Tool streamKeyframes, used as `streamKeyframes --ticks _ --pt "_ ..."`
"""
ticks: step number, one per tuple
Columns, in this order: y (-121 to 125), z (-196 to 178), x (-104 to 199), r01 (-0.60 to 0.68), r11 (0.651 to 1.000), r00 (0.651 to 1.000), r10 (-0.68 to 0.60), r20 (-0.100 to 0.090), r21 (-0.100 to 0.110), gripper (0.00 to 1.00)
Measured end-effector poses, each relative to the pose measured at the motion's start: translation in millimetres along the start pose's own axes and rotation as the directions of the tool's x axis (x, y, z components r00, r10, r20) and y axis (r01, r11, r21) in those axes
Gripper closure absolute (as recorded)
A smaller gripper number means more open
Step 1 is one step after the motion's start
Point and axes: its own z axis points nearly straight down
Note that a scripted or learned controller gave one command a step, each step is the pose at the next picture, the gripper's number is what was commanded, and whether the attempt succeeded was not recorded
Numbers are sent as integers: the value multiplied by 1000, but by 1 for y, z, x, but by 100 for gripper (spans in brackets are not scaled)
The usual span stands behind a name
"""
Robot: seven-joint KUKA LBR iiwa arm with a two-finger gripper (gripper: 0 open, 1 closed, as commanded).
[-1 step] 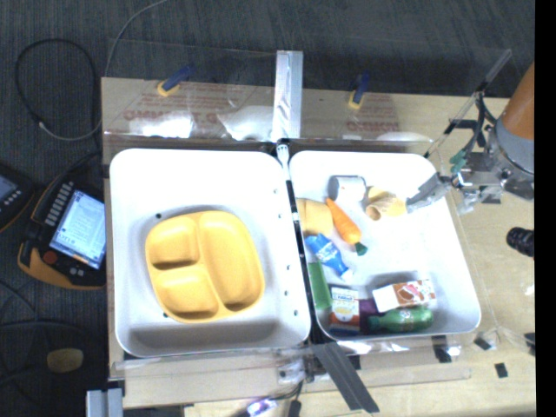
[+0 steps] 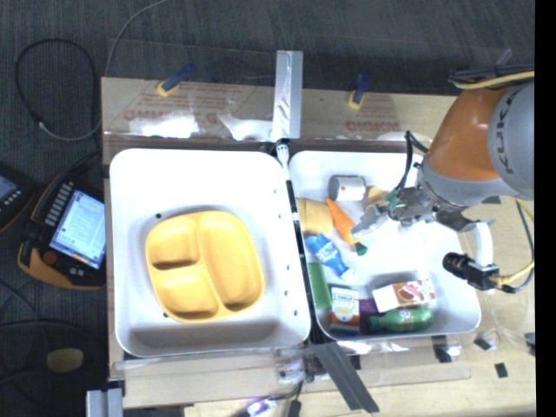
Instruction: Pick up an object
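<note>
Grey arm's end effector (image 2: 375, 218) hovers beside an orange carrot (image 2: 340, 219).

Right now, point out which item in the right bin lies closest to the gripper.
The orange carrot, slanted in the upper middle of the right bin. The gripper hovers just beside it; the green bottle and the red-and-white carton lie farther off along the near wall.

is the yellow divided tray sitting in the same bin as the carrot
No, the yellow divided tray lies alone in the left bin, while the carrot is in the right bin.
</note>
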Motion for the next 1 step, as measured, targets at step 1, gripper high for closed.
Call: streamKeyframes --ticks 1 --pt "-13 -31 54 -240 971 971 240 0 0 0"
